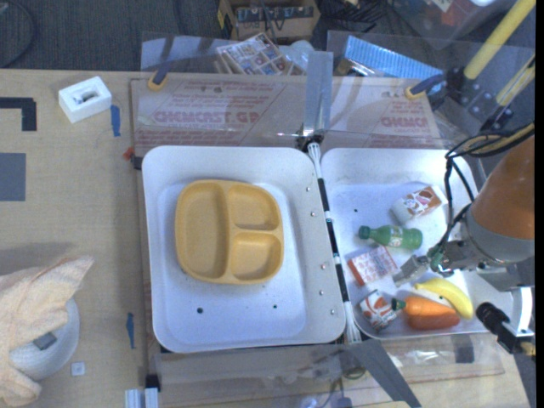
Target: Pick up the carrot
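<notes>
End effector [422,264] low in the right bin [374,172], carrot [431,313] not yet grasped.
Camera view: carrot lies just below the end effector, touching the banana [448,294] at its upper side, small can [380,307] just to its left. Can't tell how far the end effector is open; nothing visibly held. Risk: 3 items crowded, so a descent may clip the banana, grab it instead, or roll the carrot against the bin wall.

carrot [431,312] | orange, stubby, blunt-ended | lying flat on its side, lengthwise left-to-right | right bin, near front edge | sits just below the gripper [425,266], free of it | yellow banana touching its upper right side
</notes>
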